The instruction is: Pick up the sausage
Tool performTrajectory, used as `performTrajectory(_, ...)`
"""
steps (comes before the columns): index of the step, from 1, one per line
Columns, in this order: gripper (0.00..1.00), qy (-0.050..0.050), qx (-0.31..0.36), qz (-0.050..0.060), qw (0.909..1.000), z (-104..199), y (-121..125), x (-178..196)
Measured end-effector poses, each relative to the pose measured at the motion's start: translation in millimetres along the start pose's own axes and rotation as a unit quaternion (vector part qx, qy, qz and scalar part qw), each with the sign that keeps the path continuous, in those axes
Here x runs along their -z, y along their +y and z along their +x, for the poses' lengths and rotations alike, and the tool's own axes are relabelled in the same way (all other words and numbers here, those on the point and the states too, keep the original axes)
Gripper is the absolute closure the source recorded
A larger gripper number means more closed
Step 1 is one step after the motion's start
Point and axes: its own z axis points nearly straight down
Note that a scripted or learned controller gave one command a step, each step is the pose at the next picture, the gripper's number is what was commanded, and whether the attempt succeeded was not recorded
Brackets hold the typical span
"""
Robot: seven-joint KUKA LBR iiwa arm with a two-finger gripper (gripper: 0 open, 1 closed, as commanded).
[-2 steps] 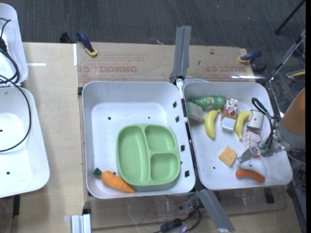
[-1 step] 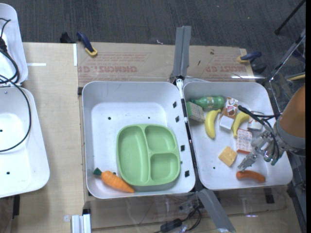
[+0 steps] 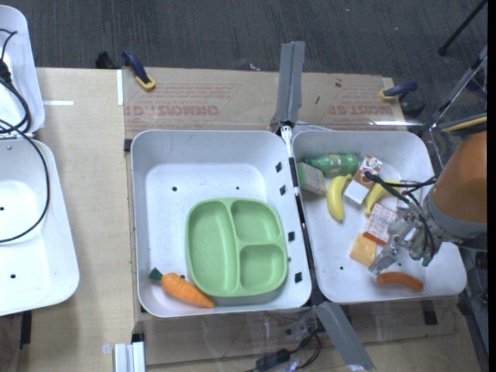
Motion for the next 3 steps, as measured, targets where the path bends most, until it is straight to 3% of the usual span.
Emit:
performTrajectory(1,0.00,0.002,0.075,0.001,0.9971,-7,-4,0)
performTrajectory(2,0.00,0.000,0.106,-0.001,0.9944,-7,-8,0)
performTrajectory(3,0.00,0.008,0.097,0.000,0.9952,-14,-23,-5)
